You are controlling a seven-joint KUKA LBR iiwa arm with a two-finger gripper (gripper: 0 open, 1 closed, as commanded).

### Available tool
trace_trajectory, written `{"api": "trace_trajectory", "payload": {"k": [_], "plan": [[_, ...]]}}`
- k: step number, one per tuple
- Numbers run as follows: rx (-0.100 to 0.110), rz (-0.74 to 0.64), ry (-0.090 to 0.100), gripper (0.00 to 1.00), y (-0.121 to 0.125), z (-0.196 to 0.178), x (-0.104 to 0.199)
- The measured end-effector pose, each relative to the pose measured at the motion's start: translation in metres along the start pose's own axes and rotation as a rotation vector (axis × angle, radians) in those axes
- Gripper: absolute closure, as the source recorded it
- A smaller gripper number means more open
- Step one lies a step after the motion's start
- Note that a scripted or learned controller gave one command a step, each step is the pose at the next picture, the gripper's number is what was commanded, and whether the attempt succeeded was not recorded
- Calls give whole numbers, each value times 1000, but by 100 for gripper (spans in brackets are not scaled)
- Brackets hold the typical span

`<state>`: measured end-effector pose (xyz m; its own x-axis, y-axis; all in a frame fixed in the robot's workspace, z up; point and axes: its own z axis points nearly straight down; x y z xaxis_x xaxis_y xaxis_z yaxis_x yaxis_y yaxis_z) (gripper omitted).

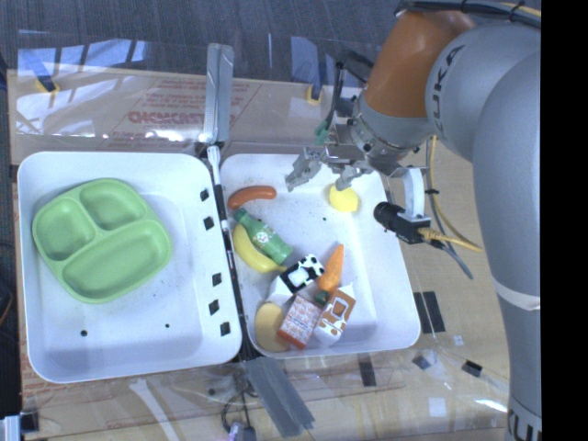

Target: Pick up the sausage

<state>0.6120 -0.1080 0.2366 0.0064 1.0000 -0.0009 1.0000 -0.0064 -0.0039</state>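
Sausage (pixel 252 195): short, reddish-orange, smooth, rounded ends, lying nearly level with a slight bend, sitting flat on the floor of the right bin (pixel 386 283) near that bin's 11 o'clock corner, close to the divider between the bins. Nothing is resting on it. A green bottle (pixel 261 233) is lying just at its 6 o'clock, with a banana (pixel 250 251) under and beside the bottle.

Surface: two shallow white bins sitting side by side on a pale wooden bench (pixel 478 338). The left bin (pixel 138 338) is carrying a green divided plate (pixel 101 237). The right bin is also holding a yellow lemon-like fruit (pixel 344 198), a carrot (pixel 333 266), a black-and-white cow-pattern item (pixel 303 271), small printed cartons (pixel 317 318) and a tan round piece (pixel 268 320) toward 6 o'clock. Clear plastic sheeting is lying across the bench at 12 o'clock; dark ribbed flooring is showing beyond it.

The gripper (pixel 317 165) is hanging over the right bin's 12 o'clock edge, with the grey-and-orange arm (pixel 432 53) reaching in from 2 o'clock. Its fingers are looking spread apart, with nothing between them. The sausage is lying at roughly 8 o'clock from the fingertips, near but apart, not touching. The yellow fruit is sitting just at the gripper's 4 o'clock.
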Motion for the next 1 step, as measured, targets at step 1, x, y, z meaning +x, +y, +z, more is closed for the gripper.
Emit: {"api": "trace_trajectory", "payload": {"k": [1], "plan": [[0, -133, 1, 0, 40, 105, 10]]}}
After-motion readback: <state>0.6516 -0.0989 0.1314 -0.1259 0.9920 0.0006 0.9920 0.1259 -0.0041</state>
